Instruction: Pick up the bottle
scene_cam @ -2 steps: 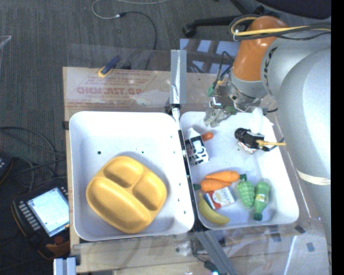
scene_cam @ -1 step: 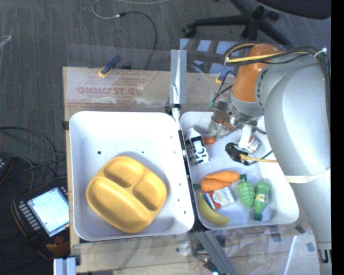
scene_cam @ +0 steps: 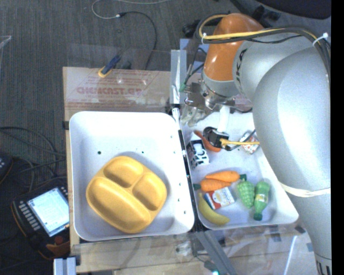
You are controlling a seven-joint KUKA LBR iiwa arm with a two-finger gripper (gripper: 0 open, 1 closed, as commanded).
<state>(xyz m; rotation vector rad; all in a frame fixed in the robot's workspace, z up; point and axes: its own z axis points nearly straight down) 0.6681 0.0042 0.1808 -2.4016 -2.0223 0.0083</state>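
- Arm [scene_cam: 279, 107] reaches in from right, bent down over right bin's [scene_cam: 285, 217] far end.
- End effector [scene_cam: 194, 114] near far-left corner; grip state can't tell.
- Green bottle [scene_cam: 261, 198] lies near-right, well apart.

Robotics lab: arm [scene_cam: 285, 107] over two white bins [scene_cam: 80, 134] of toy food, loose cables [scene_cam: 134, 16] on grey carpet [scene_cam: 32, 53], controller pendant [scene_cam: 45, 209] beside the desk.

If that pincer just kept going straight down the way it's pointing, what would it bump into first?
Probably the bare floor of the right bin at its far end, close to the wall shared with the left bin. The pincer hangs there pointing down; the bottle lies at the near end. Depth is hard to judge.
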